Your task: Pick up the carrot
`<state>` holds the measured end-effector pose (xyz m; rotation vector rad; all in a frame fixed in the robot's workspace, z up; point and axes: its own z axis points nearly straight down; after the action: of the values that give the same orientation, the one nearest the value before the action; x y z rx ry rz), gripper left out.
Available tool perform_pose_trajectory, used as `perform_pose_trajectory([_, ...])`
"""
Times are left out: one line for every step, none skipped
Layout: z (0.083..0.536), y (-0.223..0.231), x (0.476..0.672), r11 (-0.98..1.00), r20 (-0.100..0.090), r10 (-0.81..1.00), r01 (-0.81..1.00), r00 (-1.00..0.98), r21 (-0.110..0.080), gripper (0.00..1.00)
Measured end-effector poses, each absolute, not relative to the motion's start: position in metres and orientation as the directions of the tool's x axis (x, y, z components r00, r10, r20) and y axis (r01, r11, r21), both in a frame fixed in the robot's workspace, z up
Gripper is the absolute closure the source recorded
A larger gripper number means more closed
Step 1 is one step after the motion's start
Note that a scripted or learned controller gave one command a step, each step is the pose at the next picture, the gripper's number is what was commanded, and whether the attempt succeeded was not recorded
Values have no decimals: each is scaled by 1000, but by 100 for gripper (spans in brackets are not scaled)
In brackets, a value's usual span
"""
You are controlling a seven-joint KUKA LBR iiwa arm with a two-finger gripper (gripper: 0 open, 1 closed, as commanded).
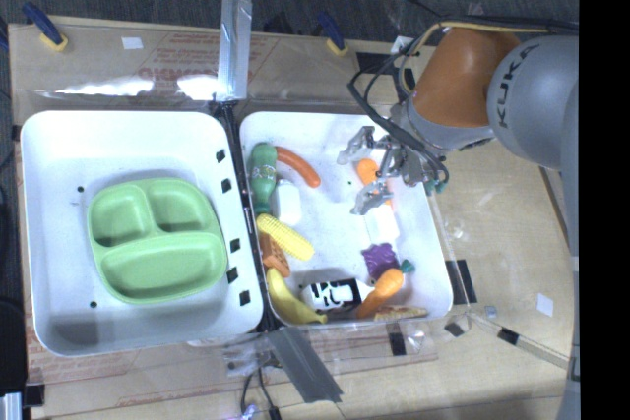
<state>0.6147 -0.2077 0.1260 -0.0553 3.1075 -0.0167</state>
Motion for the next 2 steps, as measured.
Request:
perform_pose_trajectory([92,-210,633,1000,-1,0,0,-1000,0,0])
perform_pose_trajectory([104,-210,636,1000,-9,-4,-4,-1000,-3,100])
